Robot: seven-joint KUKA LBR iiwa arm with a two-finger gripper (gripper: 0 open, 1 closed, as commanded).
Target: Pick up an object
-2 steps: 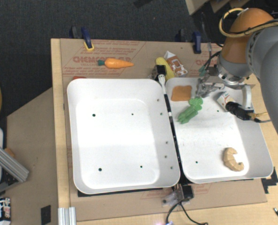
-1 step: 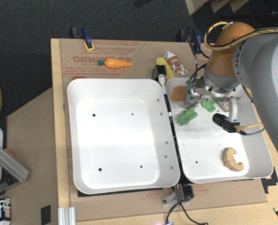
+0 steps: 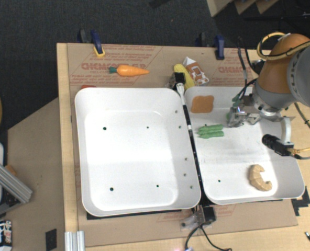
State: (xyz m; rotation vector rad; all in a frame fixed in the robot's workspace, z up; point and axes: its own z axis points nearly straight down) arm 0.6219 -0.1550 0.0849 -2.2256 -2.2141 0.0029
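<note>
Nearest to me, a pale tan croissant-shaped toy (image 3: 260, 178) is lying in the front right corner of the right-hand shallow white bin (image 3: 233, 190), well apart from everything else. Further in, a small green bean-pod piece (image 3: 210, 132) is resting close to the dividing wall, and beyond it a flat orange-brown slab like a slice of toast (image 3: 202, 104) is sitting near the bin's back edge. The two-finger gripper (image 3: 237, 115) is hanging low over the right bin, just right of the green piece and between it and the toast; from where I'm standing I cannot tell how its jaws are set, and nothing is showing between them.

I'd judge the green pod is the likeliest target. To do it well, the arm should be sliding left until it is centred over the pod, closing across its short width and not along its length, then lifting straight up, clear of the wall.

The left-hand shallow white bin (image 3: 87, 140) is sitting beside it. On the brown cardboard sheet (image 3: 66, 88) behind, an orange plastic carrot (image 3: 131, 71) is lying across faded red print that seems to begin "CHEM", the rest being unreadable. A small red-and-white packet (image 3: 198, 73) nearby is carrying writing too small to read.
</note>
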